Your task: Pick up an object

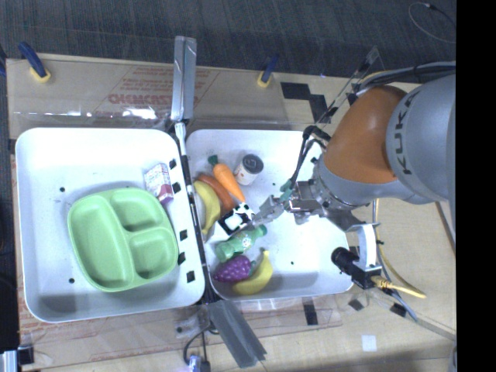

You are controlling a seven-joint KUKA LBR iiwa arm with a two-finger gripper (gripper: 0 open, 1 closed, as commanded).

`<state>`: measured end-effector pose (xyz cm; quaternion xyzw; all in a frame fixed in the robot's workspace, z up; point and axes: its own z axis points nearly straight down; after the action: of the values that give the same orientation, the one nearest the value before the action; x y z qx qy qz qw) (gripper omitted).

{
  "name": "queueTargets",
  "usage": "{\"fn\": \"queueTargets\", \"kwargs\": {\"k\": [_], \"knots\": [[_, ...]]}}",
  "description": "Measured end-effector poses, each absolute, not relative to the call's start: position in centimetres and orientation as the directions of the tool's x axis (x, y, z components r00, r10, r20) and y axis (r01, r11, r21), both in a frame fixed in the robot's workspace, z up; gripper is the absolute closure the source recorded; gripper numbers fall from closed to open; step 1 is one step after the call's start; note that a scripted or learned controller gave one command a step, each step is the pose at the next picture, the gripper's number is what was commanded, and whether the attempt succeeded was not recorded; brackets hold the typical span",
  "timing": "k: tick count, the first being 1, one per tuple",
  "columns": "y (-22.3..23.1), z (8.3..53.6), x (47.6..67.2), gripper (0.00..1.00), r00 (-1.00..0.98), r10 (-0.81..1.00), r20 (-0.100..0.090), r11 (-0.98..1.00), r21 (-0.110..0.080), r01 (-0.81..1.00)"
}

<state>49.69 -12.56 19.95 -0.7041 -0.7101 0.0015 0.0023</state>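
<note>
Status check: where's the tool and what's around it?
Tool low in right bin, at the toy pile. Tips by black-and-white block and green bottle. Grip unconfirmed. Carrot, bananas crowd close.

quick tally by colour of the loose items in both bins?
Green: 2, the divided tray and the bottle
Yellow: 2, the bananas
Orange: 1, the carrot
Purple: 1, the grapes
Pink/white: 1, the packet
Black/white: 1, the block
White/dark: 1, the small jar
Total: 9

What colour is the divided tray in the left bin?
Light green; the divided tray shows plainly in the camera view, lying in the left bin.
</note>
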Motion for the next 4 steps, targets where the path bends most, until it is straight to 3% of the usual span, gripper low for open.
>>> {"fn": "queueTargets", "kwargs": {"k": [1, 2, 3, 4], "knots": [[-11.9, 11.1, 49.6, 0.00, -0.048, 0.999, 0.000, 0.048, 0.018, 0.999], [-18.7, 9.2, 47.7, 0.00, -0.006, 1.000, -0.001, 0.006, 0.001, 1.000], [-17.5, 9.2, 55.3, 0.00, -0.181, 0.984, 0.001, 0.181, -0.001, 0.984], [-15.2, 9.2, 65.3, 0.00, 0.028, 1.000, 0.001, -0.028, -0.002, 1.000]]}}
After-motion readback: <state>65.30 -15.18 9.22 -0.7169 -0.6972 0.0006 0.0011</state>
